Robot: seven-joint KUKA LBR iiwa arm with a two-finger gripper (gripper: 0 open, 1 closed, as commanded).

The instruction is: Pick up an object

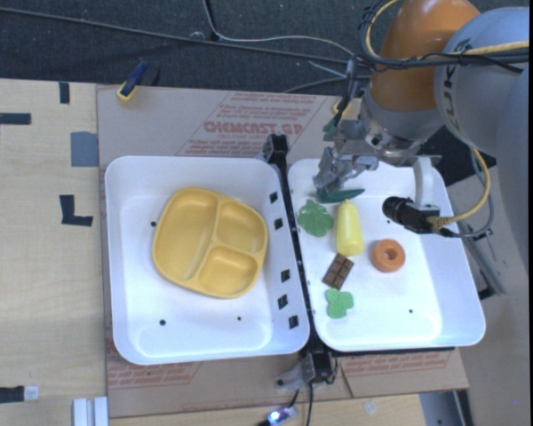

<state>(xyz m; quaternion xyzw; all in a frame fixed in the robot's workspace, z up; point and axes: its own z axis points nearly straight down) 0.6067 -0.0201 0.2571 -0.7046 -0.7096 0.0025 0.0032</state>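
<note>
the gripper (pixel 338 177) hangs low over the rear left part of the right bin (pixel 444 322); whether it is apart or together cannot be told. just in front of it lie a green leafy toy (pixel 315 219) and a yellow corn cob (pixel 348 228), side by side. further forward sit a brown chocolate bar (pixel 338 272), a small green piece (pixel 339 303) and an orange doughnut (pixel 388 256). the left bin (pixel 129 327) bears a yellow divided plate (pixel 210 240).

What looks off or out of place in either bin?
Nothing much. The yellow divided plate sits rotated askew in the left bin. In the right bin, the small items lie loosely clustered near the divider under the claw; nothing spilled or damaged.
</note>
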